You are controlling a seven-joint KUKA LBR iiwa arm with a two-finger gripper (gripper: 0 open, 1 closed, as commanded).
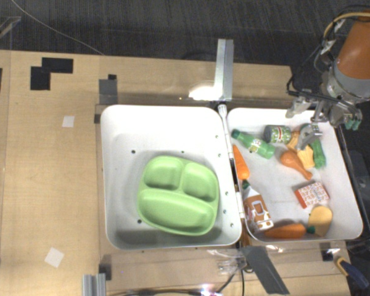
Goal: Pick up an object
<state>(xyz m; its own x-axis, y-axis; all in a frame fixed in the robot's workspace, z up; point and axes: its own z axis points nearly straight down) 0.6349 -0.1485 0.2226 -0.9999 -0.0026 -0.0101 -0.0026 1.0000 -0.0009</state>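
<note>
While hovering at 1 o'clock of right white bin [351, 217], end effector [307, 136] state unclear; approach step, next descend onto tan plastic drumstick [293, 161].

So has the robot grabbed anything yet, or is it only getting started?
Nothing looks picked up yet. The green divided plate sits alone in the left bin, and the toys, among them a green bottle, a carrot and a red box, lie in the right bin. In hand: the claw is down among the toys at the bin's far end. Still left: gripping one and lifting it.
</note>
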